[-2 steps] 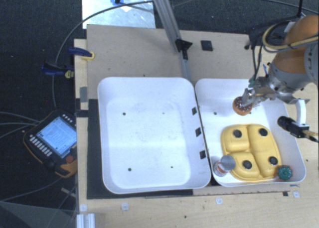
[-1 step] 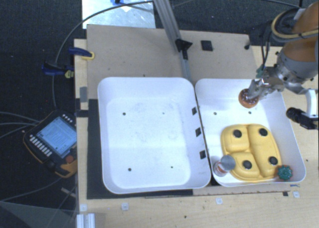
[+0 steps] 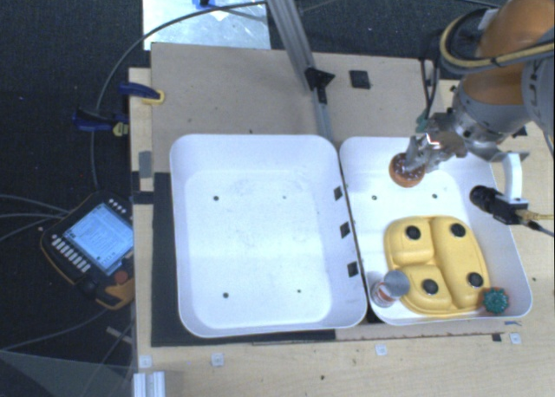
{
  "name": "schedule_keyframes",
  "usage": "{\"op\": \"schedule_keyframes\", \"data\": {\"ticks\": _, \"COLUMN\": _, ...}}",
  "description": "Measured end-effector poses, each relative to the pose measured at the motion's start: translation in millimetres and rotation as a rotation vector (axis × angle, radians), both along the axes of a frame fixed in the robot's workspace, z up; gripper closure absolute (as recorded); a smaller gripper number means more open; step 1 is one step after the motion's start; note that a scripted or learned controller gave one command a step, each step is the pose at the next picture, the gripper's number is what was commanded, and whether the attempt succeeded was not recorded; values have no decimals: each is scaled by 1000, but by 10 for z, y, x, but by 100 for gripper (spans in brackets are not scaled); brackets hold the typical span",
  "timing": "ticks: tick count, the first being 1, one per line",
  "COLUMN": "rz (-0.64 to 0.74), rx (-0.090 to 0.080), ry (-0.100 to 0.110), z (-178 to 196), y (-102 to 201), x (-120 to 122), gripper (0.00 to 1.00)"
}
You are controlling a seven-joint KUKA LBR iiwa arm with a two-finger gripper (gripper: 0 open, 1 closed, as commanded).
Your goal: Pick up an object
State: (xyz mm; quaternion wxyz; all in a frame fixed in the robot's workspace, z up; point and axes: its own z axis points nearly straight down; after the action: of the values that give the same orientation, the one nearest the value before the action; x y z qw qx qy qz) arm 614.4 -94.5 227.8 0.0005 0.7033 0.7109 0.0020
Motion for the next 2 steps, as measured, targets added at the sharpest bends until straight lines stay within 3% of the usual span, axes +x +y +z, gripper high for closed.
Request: {"op": "schedule_keyframes", "data": {"ticks": 2, "rz": -1, "rx": -1, "ry": 2, "z": -174, "y": 1108, "x": -25, "gripper": 100}}
